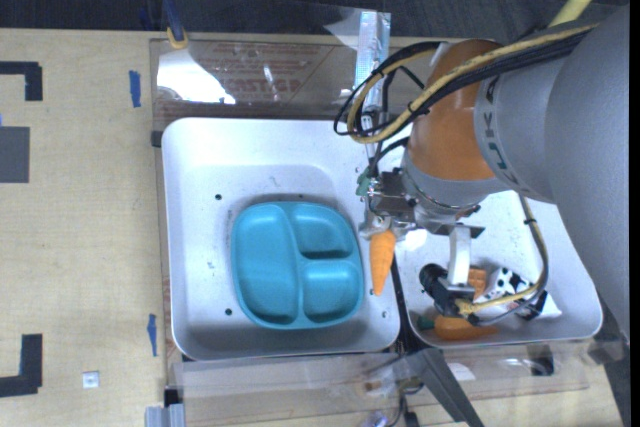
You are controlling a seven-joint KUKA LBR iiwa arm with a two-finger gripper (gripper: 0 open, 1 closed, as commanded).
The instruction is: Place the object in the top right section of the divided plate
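I see the gripper just right of the blue divided plate, closed on one orange carrot, which hangs point-down from between its fingers. The carrot sits beside the plate's right rim, over the seam between the two white bins. There is one plate, with three sections, lying in the left bin. In the right bin, well right of the plate, I count one more orange piece and one black-and-white item, partly hidden by the arm's cables.
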